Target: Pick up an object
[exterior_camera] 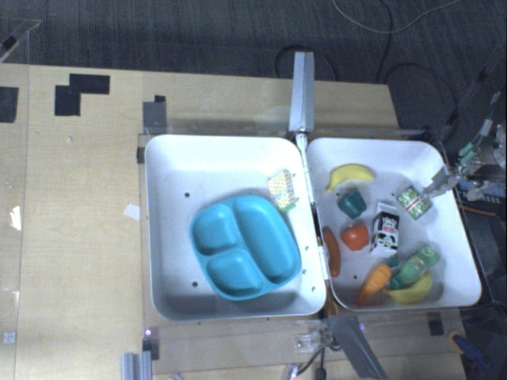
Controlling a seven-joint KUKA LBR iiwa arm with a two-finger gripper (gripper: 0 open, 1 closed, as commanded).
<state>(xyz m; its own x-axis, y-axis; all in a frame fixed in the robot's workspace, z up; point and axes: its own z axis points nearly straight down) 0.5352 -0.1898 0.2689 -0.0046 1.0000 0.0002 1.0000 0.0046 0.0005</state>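
Left of the jaws, well apart, you have the yellow banana [350, 176] and teal cup [352, 204]: light, stiff plastic, slippery, so take either across its narrow middle. The small green-and-white packet [413, 202] sits right at the gripper [432, 189]; whether the jaws are spread or closed, I cannot tell.

A thin, pale grey metal gripper [434, 187] tapers from a bulkier grey wrist block (its details blurred) behind it.
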